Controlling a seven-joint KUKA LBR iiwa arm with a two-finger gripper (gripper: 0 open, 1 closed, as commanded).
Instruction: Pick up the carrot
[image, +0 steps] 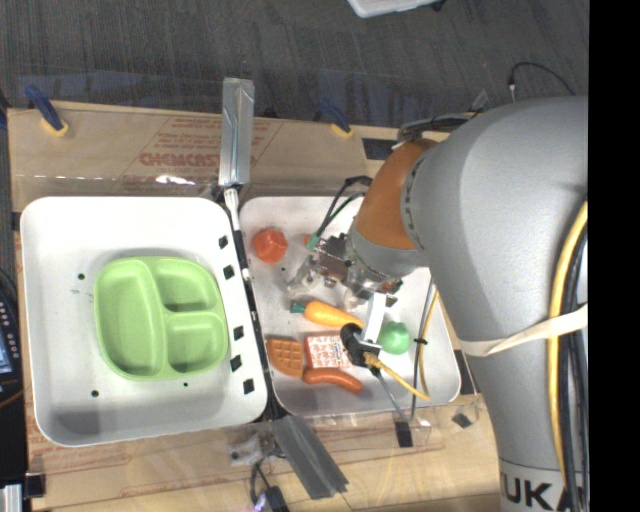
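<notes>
I am reaching in from the right, my grey arm (510, 230) with its orange band (385, 200) hanging over the right bin (265, 215). My claw (335, 270) is hovering low inside that bin, a tangle of metal and cables, and I cannot tell from this angle whether it is wide or narrow; nothing is showing between its tips. The carrot (328, 314) is lying on the bin floor just below the claw, orange with a green stub pointing left, tilted slightly down to the right. Beside its right end a green ball (395, 339) is sitting against the bin's right side. Just below the carrot a small red-and-white packet (325, 351) is resting, with a waffle-like brown piece (284, 355) to its left and a red sausage (332, 379) along its lower edge. An orange-red tomato (268, 244) is sitting near the bin's upper left corner. In the left bin (50, 300) a green divided plate (160, 318) is lying flat.
</notes>
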